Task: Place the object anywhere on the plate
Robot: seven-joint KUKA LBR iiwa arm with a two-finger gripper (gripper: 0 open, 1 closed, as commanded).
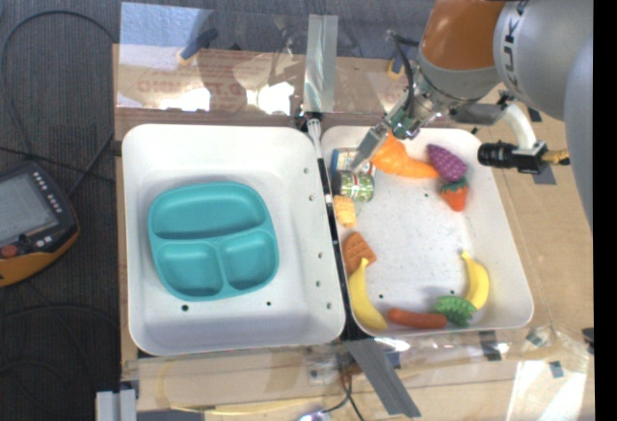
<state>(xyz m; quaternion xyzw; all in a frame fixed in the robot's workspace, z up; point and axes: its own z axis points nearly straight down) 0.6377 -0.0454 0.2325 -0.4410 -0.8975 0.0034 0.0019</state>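
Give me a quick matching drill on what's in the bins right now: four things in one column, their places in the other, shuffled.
1. teal plate
2. purple grapes
3. green can
4. red chili

A. right bin, near edge
B. left bin
C. right bin, far right corner
D. right bin, far left, by the divider

Pairs: 1-B, 2-C, 3-D, 4-A

Arm [540, 24] cut off at right
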